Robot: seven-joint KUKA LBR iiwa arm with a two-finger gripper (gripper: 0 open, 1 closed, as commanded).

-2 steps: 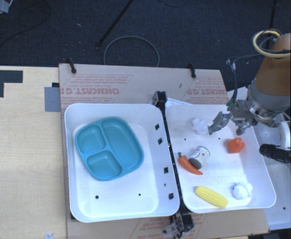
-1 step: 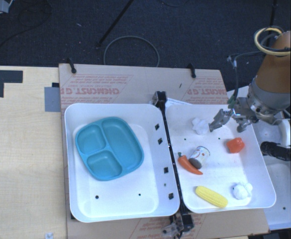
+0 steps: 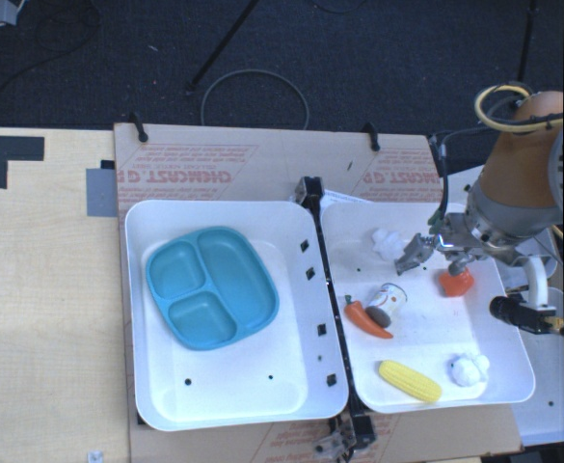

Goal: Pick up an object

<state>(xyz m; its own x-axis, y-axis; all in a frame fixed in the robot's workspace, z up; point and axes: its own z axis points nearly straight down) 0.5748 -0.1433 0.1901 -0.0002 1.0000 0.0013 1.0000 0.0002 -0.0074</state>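
Observation:
My gripper (image 3: 438,260) hangs low over the right bin (image 3: 513,379), near its far right side, open with nothing between its fingers. An orange-red toy (image 3: 456,282) lies just below the right finger (image 3: 461,261); whether they touch is unclear. The left finger (image 3: 414,258) points toward a crumpled white piece (image 3: 388,243). An orange carrot (image 3: 368,318) and a small white and dark item (image 3: 388,302) lie in the middle of the bin. A yellow corn cob (image 3: 409,380) and a white ball (image 3: 468,369) rest near its front edge.
The left bin (image 3: 214,394) holds a blue divided plate (image 3: 210,285). A black divider (image 3: 325,287) runs between the two bins. Cardboard (image 3: 262,167) lies behind them. The grey arm (image 3: 518,177) comes in from the right.

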